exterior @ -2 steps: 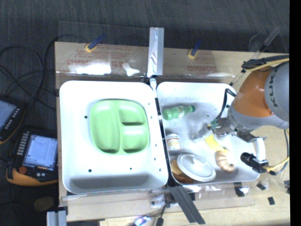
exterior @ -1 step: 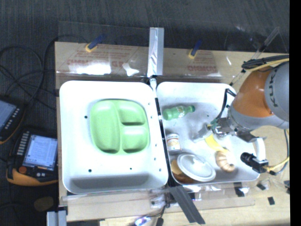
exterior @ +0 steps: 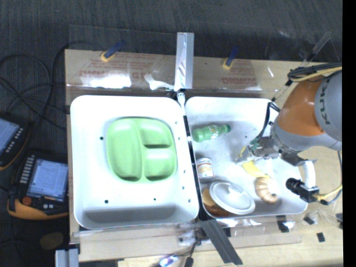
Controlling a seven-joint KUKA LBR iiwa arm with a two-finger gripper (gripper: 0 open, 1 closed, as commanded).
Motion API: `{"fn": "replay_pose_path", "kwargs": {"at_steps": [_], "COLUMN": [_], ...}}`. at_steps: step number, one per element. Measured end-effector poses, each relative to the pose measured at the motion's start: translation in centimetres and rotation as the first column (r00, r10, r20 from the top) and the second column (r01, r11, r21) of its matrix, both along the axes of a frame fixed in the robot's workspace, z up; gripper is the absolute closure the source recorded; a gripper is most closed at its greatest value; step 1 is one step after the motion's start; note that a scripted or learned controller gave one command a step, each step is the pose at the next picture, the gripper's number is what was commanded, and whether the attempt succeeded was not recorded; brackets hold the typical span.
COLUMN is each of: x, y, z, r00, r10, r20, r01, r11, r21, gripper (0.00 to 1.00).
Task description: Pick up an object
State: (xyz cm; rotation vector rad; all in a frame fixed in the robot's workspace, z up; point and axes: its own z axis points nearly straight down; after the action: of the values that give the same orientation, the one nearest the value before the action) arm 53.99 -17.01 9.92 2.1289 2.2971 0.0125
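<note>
Arm: the grey KUKA with the orange band (exterior: pixel 300 113) came in over the right bin's (exterior: pixel 222 105) right edge, with the gripper (exterior: pixel 260 149) down low in that bin.
Fingers: honestly couldn't tell if they were wide or narrow, too small and dark against the wrist.
Closest target: a yellow piece (exterior: pixel 251 166) sat just under the gripper, near the bin's right side, with a croissant-looking pastry (exterior: pixel 266 188) just past it toward the front right corner.
Other stuff: a green bottle (exterior: pixel 210 132) lay on its side near the back left, a small jar (exterior: pixel 204 167) stood by the left wall, and a white lid on a brown bowl (exterior: pixel 229 198) sat at the front edge.
Doing it well: I'd say centre over the yellow piece and drop straight down, since the pastry was close enough to get nudged.
Left bin: (exterior: pixel 83 204) it carried a green divided tray (exterior: pixel 142 149) about in the middle.
Surface: white bins on a wooden bench (exterior: pixel 75 65), clear plastic sheet clipped along the back edge.
Room: dark carpet, cables and a tablet-style pendant (exterior: pixel 44 179) off the bench's left edge.
</note>
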Motion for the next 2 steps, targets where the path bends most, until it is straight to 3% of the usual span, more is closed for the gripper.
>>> {"fn": "replay_pose_path", "kwargs": {"at_steps": [1,2], "x": [5.7,7.6], "y": [-2.6,2.9], "z": [-1.0,13.2], "r00": [1.0,0.987], "r10": [-0.007,-0.161], "r20": [-0.003,-0.013], "r01": [0.007,0.161], "r11": [1.0,0.987], "r21": [0.0,-0.003], "gripper": [1.0,1.0]}}
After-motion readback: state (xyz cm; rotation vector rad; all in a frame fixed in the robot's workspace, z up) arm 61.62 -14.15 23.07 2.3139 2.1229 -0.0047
